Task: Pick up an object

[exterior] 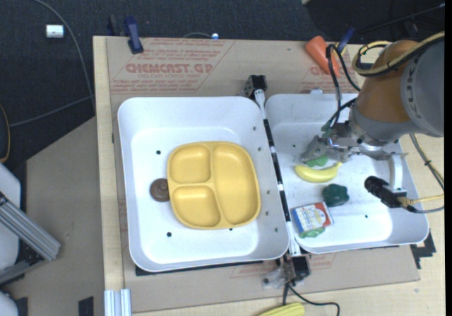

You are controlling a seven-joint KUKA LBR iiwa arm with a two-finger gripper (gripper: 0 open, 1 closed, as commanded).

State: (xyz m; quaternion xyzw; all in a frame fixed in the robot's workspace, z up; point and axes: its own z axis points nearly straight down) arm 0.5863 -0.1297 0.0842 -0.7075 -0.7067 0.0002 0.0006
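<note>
From above, the grey arm with its orange band reaches in from the right over the right shallow white bin (367, 233), and its two-finger gripper (319, 154) sits low, just above a yellow plastic banana (317, 173) with a small green piece touching its top; whether the pincer is wide, narrow or gripping anything cannot be told. In the same bin lie a dark green lumpy toy (336, 195) and a small red-white-and-blue carton (311, 219), while the left white bin (141, 166) holds a yellow three-compartment plastic tray (212, 184) with a small brown round disc (159, 189) just beside its left edge
</note>
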